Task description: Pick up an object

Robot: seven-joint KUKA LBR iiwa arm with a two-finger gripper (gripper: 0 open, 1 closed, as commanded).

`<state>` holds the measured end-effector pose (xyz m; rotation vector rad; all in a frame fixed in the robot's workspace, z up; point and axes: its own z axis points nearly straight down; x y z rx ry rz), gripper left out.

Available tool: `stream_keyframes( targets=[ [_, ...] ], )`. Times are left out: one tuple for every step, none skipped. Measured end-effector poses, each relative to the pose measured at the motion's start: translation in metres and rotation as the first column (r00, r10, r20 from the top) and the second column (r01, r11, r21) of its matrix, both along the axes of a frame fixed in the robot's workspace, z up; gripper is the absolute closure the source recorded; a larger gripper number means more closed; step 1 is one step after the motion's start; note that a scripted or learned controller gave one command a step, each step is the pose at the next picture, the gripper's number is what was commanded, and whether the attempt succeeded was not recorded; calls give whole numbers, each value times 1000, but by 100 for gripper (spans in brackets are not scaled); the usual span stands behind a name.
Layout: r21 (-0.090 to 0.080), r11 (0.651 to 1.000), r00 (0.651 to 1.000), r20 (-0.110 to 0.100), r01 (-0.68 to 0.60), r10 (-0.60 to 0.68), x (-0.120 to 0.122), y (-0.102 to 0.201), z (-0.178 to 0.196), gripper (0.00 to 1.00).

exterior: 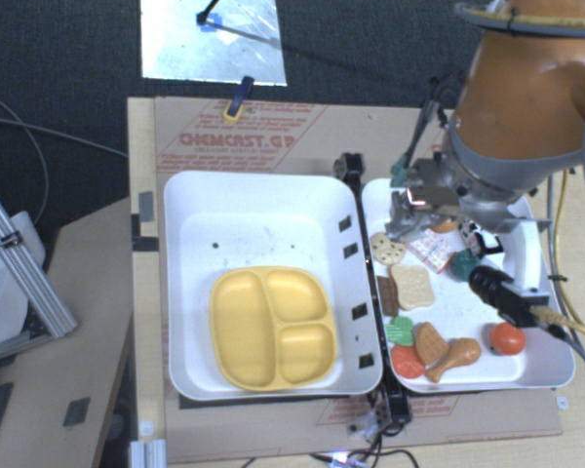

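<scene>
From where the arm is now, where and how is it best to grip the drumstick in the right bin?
Probably grip the drumstick across its narrow shank, coming straight down from above. It lies flat, slanted, thick end up-right, thin end down-left beside the cracker. The shank looks slim enough for the fingers, and the bin floor on its lower side is bare.

Large rounded orange band segment (531, 76), glossy, topped by thin pale ring. Below orange band: grey metal wrist collar (497, 178), smooth, ring-shaped. Below collar, left side: cluttered silver-grey gripper mount (419, 203) with brackets and small reddish-lit spot. Teal fitting just left of collar; thin dark cable running up from it. Black cylindrical part (502, 295) below collar, yellow cable trailing from it.
</scene>
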<state>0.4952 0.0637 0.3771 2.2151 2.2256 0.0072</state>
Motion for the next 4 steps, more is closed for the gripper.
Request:
stream_keyframes(
  targets=[
    [0,1000,1000,19,3,-3,-9,-31,168,100],
    [-4,1000,1000,-10,6,-6,26,-51,73,100],
    [-4,1000,1000,-10,6,-6,64,-70,-35,100],
    [-2,1000,1000,-19,11,-11,-13,-121,-161,100]
  ],
)
